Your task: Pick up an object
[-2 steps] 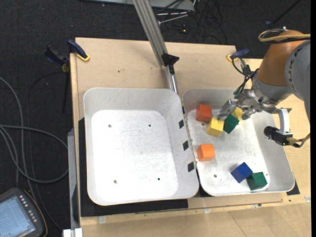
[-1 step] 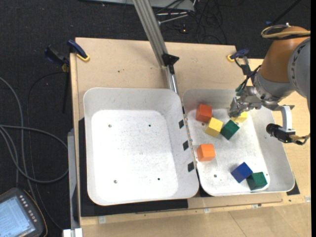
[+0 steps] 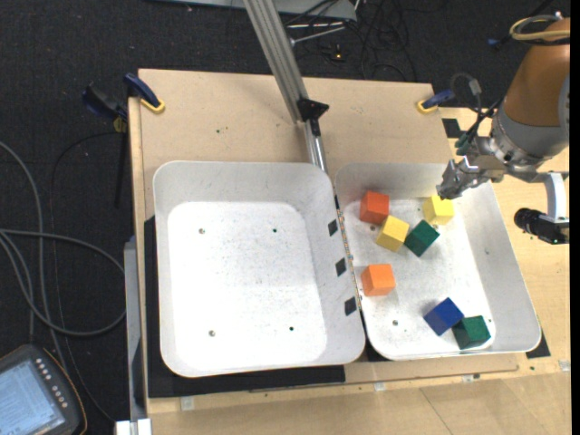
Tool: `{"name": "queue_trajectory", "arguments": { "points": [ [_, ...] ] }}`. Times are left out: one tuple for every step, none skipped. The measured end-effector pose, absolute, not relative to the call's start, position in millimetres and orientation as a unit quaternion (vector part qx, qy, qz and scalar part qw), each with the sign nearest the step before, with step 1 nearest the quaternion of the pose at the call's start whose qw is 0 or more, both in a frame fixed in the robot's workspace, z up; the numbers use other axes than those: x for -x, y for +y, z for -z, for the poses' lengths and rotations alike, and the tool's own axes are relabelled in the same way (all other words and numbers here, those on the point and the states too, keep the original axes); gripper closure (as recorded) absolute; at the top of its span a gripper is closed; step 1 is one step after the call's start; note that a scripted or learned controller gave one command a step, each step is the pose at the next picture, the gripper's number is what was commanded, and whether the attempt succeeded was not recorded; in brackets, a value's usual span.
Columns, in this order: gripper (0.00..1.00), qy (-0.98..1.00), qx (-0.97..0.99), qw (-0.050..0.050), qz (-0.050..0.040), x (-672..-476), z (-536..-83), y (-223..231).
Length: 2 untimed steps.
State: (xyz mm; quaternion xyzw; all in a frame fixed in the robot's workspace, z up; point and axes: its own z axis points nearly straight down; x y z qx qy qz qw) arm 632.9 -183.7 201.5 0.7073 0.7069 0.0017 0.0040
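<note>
Gripper (image 3: 450, 187) low over right bin (image 3: 507, 270), far corner; cannot tell its state. Yellow cube (image 3: 439, 208) just below it, touching or nearly. Green cube (image 3: 421, 238) and second yellow (image 3: 393, 233) nearer camera, leftward. Two orange cubes (image 3: 373, 207) farther left. Blue cube (image 3: 443, 316) well apart.

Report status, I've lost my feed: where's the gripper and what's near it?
Gripper low over right bin, far corner. Yellow block right beside it, not seen gripped. Green block and second yellow block crowd close.
</note>
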Motion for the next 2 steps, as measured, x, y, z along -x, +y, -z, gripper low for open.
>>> {"name": "queue_trajectory", "arguments": {
  "points": [
    [1.0, 0.707, -0.707, 0.005, -0.0019, -634.7, -262, -192],
    [1.0, 0.708, -0.706, 0.002, -0.001, -635.8, -279, -192]
  ]
}}
